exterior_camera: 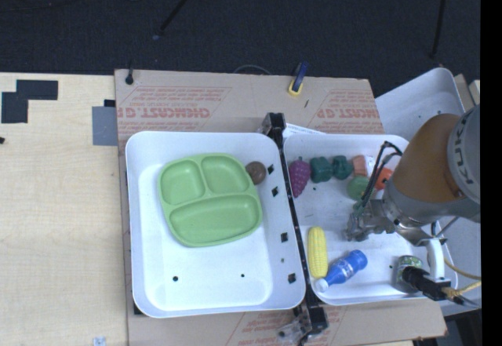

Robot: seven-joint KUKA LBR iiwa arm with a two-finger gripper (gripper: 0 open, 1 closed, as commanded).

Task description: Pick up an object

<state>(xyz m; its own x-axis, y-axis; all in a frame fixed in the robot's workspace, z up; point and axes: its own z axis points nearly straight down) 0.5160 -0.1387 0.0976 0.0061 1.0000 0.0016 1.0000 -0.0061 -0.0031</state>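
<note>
camera view: claw (pixel 362 225) low in the right bin (pixel 369 297), open or closed impossible to tell. just below, one blue bottle (pixel 345 267) beside one yellow corn cob (pixel 317 252). along the far wall one purple grape bunch (pixel 299 176), one dark green toy (pixel 329 169). left bin (pixel 204 289): one green divided plate (pixel 210 199), one brown ball (pixel 256 172), bare floor toward the near edge.

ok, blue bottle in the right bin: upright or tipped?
Tipped. The blue bottle lies on its side on the floor of the right bin, white cap toward the corn, the gripper just above it in the view.
</note>
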